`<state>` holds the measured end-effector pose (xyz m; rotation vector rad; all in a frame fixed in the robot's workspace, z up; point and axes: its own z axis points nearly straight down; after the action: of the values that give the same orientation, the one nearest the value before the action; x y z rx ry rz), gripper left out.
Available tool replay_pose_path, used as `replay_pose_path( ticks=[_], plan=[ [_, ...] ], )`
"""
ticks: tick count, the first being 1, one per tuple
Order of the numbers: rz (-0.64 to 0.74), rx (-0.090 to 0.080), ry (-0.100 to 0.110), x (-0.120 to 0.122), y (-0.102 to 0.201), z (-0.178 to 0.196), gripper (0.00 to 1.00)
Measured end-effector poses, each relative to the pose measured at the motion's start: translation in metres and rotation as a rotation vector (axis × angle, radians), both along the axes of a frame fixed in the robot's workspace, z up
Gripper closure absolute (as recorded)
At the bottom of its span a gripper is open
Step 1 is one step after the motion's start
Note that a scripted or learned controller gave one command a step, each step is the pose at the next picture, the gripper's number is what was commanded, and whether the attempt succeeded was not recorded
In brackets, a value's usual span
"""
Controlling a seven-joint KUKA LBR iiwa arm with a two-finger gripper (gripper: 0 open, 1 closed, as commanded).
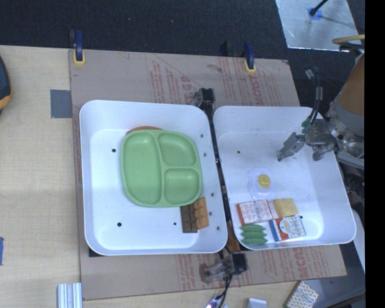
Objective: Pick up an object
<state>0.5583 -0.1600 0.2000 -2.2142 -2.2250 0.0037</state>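
From my station nothing is picked up yet: my pincer [303,145] hangs spread wide and empty over the right bin [244,124], up from the yellow-capped clear cup [261,183], which sits loose on the bin floor, so the whole grasp remains.

A pale wooden worktop [32,191] carries a brown cardboard sheet [147,76], clipped at its far edge by two blue clamps [77,47]. Two white bins [90,172] sit side by side on the cardboard. A grey tape patch [61,103] lies left of it.
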Motion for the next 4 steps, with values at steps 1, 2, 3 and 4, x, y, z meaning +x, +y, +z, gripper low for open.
replay_pose_path(
  ticks=[1,2,3,4],
  plan=[
    [-0.004,0.002,0.009,-0.087,-0.013,-0.026,0.00],
    [0.002,-0.003,-0.008,-0.066,0.027,-0.108,0.00],
    [0.006,0.000,-0.005,-0.009,0.058,-0.108,0.00],
    [0.001,-0.001,-0.006,0.031,0.041,-0.107,0.00]
  ],
)
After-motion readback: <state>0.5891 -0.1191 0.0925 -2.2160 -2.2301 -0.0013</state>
